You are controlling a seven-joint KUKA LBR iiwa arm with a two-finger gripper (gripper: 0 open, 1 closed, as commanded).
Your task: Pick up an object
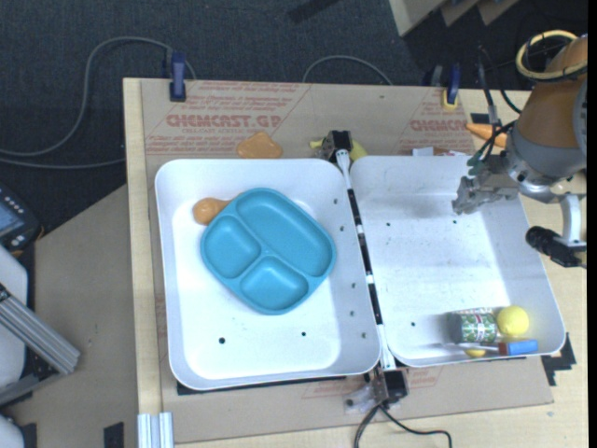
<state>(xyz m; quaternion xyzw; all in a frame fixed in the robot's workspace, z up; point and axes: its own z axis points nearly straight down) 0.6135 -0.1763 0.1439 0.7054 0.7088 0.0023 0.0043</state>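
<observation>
Sitting in the front-right corner of the right bin [438,250]: small can [477,326], yellow ball [512,321], plus a thin red/blue item [508,348] along the rim, all bunched close together.

Can lies on its side, w/ green-red label; ball is just beside it on the right, and whether they touch is unclear. Red/blue item lies flat in front of both, next to a small yellow bit. Gripper [469,197] is over the back-right part of the same bin, well apart from that cluster, nothing seen btwn its fingers; pincer state: can't tell, too small and dark. Grey arm w/ orange band [550,110] comes in from the right. Left bin [187,278] has a blue 3-compartment tray [269,248] lying at an angle, w/ an orange object [207,210] by its back-left edge, partly hidden by the tray.
</observation>
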